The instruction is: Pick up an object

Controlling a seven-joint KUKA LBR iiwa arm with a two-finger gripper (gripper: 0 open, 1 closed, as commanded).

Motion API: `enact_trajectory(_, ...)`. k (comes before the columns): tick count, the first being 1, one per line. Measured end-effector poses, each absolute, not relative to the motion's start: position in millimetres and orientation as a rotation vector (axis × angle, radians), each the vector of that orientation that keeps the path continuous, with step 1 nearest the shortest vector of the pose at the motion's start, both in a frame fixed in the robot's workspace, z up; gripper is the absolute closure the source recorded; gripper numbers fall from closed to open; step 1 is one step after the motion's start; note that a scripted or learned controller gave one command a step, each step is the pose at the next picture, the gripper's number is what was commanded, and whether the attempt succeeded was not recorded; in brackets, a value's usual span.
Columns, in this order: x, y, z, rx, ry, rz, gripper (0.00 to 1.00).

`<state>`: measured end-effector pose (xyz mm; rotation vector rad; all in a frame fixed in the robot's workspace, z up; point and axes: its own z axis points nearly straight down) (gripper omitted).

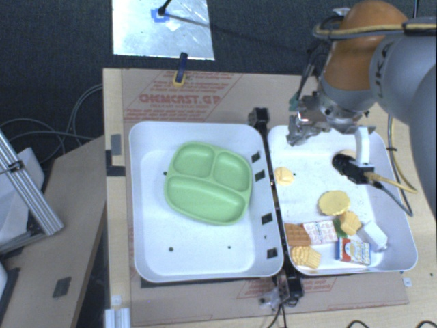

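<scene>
My gripper [298, 134] hangs over the far left corner of the right bin [403, 251], with nothing visibly in it. A small yellow piece [283, 176] lies just below it, near the bin's left wall. Farther toward the front sit a round yellow disc [334, 201] and a small orange-yellow piece [350, 222]. Along the front edge lie two brown waffle crackers [304, 256], a white packet with red print [319, 232], a blue and red carton [353, 251] and a small white object [373, 235].
The left bin [147, 251] holds a green divided plate [207, 183]. A black clip strip [268, 183] runs between the two bins. The grey arm with its orange band [362, 26] reaches in from the upper right.
</scene>
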<state>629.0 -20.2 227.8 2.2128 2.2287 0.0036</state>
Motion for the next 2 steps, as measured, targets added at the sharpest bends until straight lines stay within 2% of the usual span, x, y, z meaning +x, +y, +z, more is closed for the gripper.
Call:
enact_trajectory(1,631.4,-25.6,233.3,2.218,2.223,0.003,1.0)
enact_trajectory(2,629.8,-29.3,214.0,2.22,2.222,0.0,1.0)
